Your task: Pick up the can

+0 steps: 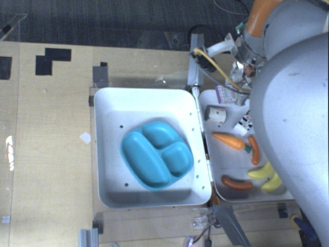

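Where the counter [46, 138] lies bare, along the left side of the view, you have the widest open room; two black marks sit near its far left corner. The grey arm [293, 127] enters from the right and covers most of the right bin's right half, with its orange band [267, 4] at the top of the view.

The left bin [108, 189] shows all four rims. It holds a blue divided plate [131, 158] set slantwise near its middle, with white floor free around it on every side. The right bin [226, 158] touches the left bin along a shared edge, and you see only its left part.

Near its front edge a yellow banana [264, 176] lies just beside a brown sausage [236, 183]. Above these lies an orange carrot [229, 140], with a smaller orange piece [253, 151] just to its right. A purple and white packet [226, 94] rests against the far rim, and a small printed box [245, 122] sits close to the arm.

The can [217, 115], pale and lying on its side, sits in the far left part of the right bin, near the shared edge, between the packet and the carrot and apart from both.

The tool [240, 75] hangs over the far rim of the right bin, above the packet and apart from the can. You cannot tell whether it is open or closed.
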### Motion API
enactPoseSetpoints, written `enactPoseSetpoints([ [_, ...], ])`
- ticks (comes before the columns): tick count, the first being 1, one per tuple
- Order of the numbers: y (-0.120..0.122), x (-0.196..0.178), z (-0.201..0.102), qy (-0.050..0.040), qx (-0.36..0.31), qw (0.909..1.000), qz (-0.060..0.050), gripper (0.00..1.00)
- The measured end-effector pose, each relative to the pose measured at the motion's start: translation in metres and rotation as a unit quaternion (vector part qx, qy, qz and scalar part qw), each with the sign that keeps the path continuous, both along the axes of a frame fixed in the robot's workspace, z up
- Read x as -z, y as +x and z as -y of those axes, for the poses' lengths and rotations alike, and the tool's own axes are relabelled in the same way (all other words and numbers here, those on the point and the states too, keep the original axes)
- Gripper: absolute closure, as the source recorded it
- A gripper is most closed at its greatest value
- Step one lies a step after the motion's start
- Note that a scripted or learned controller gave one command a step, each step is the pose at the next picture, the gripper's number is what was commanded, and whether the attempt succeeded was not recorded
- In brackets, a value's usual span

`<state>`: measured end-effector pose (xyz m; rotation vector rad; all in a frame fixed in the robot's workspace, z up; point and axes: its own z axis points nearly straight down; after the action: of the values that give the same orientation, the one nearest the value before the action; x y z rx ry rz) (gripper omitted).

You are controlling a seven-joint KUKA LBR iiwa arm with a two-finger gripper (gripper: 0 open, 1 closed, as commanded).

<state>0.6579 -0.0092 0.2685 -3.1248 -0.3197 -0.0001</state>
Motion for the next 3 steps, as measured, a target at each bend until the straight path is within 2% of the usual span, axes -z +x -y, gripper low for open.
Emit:
enactPoseSetpoints([
  [1, 0.005, -0.082, 0.013, -0.0008, -0.053, 0.9986, 0.000, 1.00],
  [2, -0.022, -0.090, 0.010, -0.0006, -0.136, 0.9907, -0.002, 1.00],
  [3, 0.000, -0.115, 0.026, -0.0007, -0.135, 0.9908, -0.001, 1.00],
])
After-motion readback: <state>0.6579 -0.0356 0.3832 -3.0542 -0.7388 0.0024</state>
